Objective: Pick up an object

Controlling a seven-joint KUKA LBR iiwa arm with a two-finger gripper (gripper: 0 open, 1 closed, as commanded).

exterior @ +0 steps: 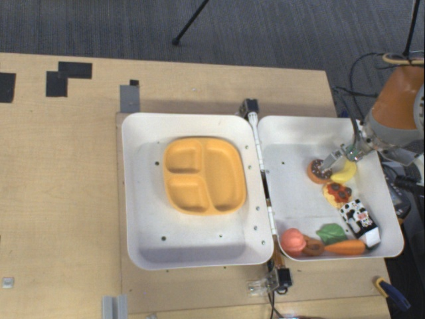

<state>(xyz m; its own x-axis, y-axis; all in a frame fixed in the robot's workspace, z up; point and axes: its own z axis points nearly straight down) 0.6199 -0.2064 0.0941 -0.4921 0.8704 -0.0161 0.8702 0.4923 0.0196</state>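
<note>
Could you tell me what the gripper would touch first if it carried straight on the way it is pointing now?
Probably the round brown-and-red toy: the gripper slants down and leftward toward it, with the yellow piece just beside. Depth is hard to judge from above, so the white bin floor could come first.

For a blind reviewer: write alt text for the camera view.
The gripper reaches from the right into the right bin, down among toy foods beside a yellow piece. The left bin holds an orange divided plate.

Jaws [339, 159] over right bin [292, 138] toys; yellow tray [202, 175] left bin [143, 178].
</note>
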